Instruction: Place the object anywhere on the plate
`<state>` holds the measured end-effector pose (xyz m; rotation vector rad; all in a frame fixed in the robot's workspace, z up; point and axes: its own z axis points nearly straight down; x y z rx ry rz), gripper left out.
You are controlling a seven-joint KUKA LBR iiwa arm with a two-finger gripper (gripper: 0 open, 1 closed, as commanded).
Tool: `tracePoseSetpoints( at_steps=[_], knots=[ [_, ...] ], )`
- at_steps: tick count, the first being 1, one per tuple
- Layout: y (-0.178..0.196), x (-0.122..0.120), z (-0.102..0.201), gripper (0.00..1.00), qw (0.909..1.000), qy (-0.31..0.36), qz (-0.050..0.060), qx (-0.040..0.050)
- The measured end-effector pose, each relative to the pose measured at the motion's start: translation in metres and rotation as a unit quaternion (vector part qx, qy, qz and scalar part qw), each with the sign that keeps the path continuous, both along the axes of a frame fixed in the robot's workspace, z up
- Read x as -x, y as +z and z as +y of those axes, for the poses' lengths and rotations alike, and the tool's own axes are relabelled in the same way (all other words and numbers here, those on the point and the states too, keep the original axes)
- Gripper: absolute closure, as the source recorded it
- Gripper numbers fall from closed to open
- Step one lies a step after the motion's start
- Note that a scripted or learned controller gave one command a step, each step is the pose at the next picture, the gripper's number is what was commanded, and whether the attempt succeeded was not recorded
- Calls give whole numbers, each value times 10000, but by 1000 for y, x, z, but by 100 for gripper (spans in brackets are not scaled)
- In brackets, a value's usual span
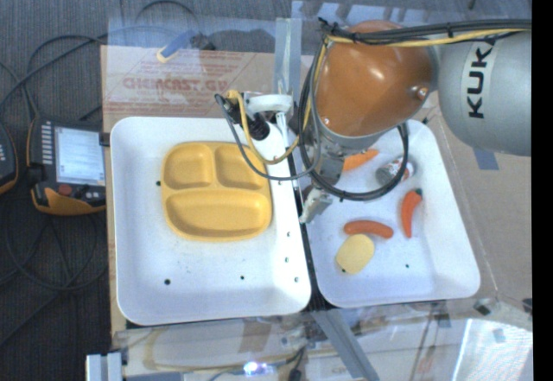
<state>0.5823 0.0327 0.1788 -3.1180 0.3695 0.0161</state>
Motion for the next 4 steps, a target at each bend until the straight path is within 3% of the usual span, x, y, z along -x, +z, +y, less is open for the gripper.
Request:
tracePoseSetpoints(
  at_steps=[1,2,3,4],
  knots=[
    [4,0,0,100,10000,-31,50,-10],
    [0,51,-21,100,9999,157,4,-8],
    [1,-21,43,100,9999,160,-3,-24],
    [29,65,29,100,9996,-278,2,-3]
  ],
)
